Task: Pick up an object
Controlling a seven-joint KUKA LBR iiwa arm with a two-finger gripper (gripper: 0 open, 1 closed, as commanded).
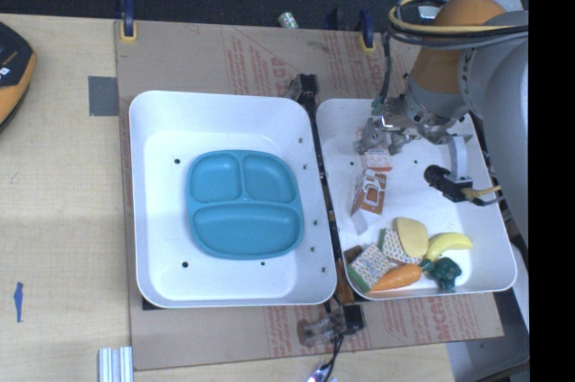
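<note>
The jaws (382,136) sit low in the right bin (503,277), blurred by the wrist, so their grip cannot be told. A snack packet (372,188) lies just below them, apparently touching.

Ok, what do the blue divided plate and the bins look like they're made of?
Blue plate: likely molded plastic, matte, with smooth rounded compartment ridges and uniform color. Left bin and right bin: probably thin formed white plastic, slightly glossy, with rounded corners.

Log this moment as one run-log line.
arm: over right bin | gripper: above packet, far end | left bin: blue tray | near corner: carrot, banana, broccoli | nothing seen held
</note>
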